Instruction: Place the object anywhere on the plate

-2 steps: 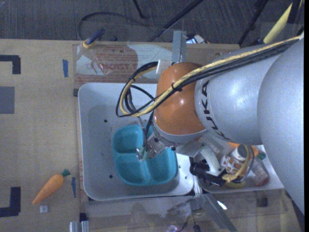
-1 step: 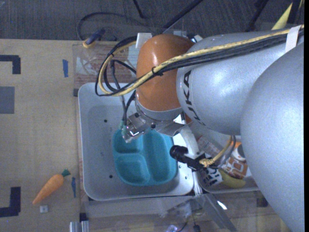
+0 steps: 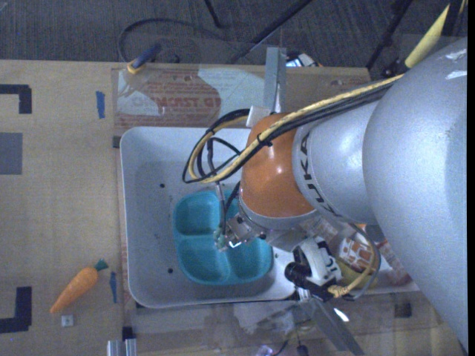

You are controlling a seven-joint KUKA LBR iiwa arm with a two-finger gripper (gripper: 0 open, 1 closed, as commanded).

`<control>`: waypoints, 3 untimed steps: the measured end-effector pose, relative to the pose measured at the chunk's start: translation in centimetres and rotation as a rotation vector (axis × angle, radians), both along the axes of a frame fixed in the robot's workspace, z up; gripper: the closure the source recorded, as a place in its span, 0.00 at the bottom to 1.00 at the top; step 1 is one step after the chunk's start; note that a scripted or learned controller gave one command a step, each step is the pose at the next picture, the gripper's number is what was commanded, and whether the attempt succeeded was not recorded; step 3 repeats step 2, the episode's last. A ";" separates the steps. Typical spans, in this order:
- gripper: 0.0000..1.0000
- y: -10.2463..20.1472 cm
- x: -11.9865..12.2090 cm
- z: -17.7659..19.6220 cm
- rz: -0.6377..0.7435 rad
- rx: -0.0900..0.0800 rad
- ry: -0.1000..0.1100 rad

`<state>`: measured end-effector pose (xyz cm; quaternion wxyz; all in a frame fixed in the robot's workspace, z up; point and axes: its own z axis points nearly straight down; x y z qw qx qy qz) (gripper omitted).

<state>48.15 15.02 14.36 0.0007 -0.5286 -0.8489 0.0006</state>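
Beside the white bin (image 3: 141, 199), a carrot (image 3: 74, 288) lies on bench (image 3: 52, 221).

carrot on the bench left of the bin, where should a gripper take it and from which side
Grip the carrot across its thick orange middle, coming straight down from above. It lies flat on the bench, slanted, green top upper right, tip lower left, so the fingers should close across that slant.

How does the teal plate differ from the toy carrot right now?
The teal plate lies inside the white bin; the toy carrot lies outside it on the bench. The plate is wide, divided into compartments and partly covered by the arm; the carrot is slim, orange, fully in view. Both lie flat.
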 end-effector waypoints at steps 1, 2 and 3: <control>1.00 1.6 -0.2 3.2 0.183 0.001 -0.004; 1.00 -1.1 -0.2 1.8 0.232 0.001 0.000; 1.00 -1.1 -0.2 1.8 0.232 0.001 0.000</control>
